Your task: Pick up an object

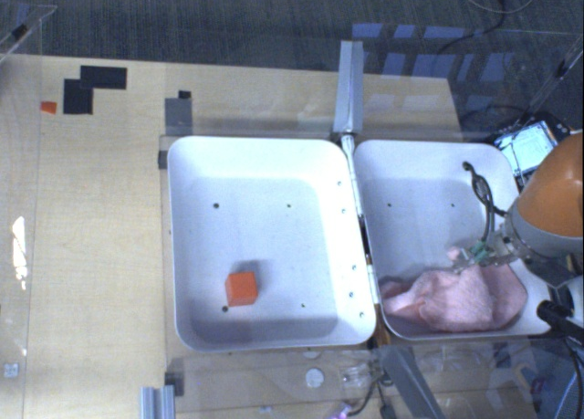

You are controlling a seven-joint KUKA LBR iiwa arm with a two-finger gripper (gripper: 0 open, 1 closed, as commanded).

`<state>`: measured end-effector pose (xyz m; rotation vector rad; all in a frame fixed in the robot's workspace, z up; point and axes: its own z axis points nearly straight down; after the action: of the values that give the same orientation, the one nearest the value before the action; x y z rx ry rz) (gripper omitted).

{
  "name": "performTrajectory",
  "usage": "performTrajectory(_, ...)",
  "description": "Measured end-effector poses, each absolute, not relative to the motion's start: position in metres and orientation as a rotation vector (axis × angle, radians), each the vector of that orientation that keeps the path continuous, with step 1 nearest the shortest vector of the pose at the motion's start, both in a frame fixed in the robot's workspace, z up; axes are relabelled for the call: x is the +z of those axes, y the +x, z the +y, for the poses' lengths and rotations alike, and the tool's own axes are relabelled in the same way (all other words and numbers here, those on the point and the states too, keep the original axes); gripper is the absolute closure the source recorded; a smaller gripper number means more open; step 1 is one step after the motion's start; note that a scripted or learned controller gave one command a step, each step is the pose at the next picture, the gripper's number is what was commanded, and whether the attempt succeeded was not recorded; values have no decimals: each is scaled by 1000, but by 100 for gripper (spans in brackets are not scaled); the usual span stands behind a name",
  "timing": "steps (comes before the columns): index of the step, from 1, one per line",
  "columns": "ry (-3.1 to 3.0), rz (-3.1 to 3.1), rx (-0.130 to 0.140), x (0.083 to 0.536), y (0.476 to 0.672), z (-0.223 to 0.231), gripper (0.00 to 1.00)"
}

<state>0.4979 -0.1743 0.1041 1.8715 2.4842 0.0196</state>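
Two candidates on the counter (100, 253): a pink cloth (453, 297) bunched in the near right corner of the right bin (411, 180), and an orange block (242, 288) near-left in the left bin (274, 171). Jaws (476, 255) sit at the cloth's far right edge, touching or just above it; cannot tell their state. Cloth's long axis runs left-right, bulk lying left and nearward of the jaws. Block is well apart, across the divider.
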Motion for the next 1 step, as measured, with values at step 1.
performTrajectory(1,2292,2139,6,168,573,-159,100)
